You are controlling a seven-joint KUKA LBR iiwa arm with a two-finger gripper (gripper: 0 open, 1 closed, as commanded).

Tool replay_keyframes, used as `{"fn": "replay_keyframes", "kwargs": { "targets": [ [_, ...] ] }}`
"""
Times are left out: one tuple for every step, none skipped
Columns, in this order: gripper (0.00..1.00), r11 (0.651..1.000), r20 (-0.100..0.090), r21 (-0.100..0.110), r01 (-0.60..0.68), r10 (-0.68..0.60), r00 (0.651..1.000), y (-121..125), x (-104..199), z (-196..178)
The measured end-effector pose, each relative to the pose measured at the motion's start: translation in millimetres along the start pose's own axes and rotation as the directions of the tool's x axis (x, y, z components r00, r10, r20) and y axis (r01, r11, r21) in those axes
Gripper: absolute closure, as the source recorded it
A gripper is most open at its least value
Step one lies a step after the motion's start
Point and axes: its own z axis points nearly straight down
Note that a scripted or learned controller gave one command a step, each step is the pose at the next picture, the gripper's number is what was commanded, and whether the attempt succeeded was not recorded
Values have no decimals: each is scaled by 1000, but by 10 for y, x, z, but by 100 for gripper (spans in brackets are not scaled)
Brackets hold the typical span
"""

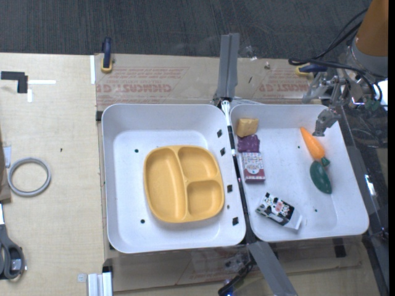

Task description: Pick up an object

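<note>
Black-and-white carton (279, 210), small and boxy with a printed pattern, is lying tilted near the front edge of the right bin (345, 224), closest to the camera.

Right bin: shallow, white, smooth plastic with rounded corners, sitting flush beside the left bin (117, 184).

Toy carrot (313, 143): orange, tapered, glossy, lying toward the right side of the right bin, its leafy end meeting a dark green, leaf-shaped piece (321, 176) just below it.

Red-and-white packet (253, 166): flat, rectangular, printed, lying along the left wall of the right bin.

Purple item (249, 143): small, lumpy, matte, touching the packet's upper end.

Yellow wedge (247, 126): blocky, cheese-like, sitting at the back left corner of the right bin, just above the purple item.

Divided plate (183, 182): mustard yellow, rounded-square, smooth plastic with three compartments, resting in the middle of the left bin.

Gripper (322, 126): metallic grey, hanging over the back right part of the right bin, just above the carrot's narrow tip; whether its fingers are released or clenched cannot be told, and nothing is showing between them.

Bench (55, 227): pale wood-grain surface, bearing a grey ring of tape (28, 176) at the left and a cardboard sheet (154, 82) behind the bins.
</note>
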Motion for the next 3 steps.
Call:
{"fn": "replay_keyframes", "kwargs": {
  "targets": [
    [0, 1000, 0, 0, -17, 17, 1000, -512, -43, 573],
    [0, 929, 0, 0, -370, 370, 929, -503, -1, 849],
    [0, 673, 1, 1, -740, 740, 673, -229, -14, 574]
  ]
}}
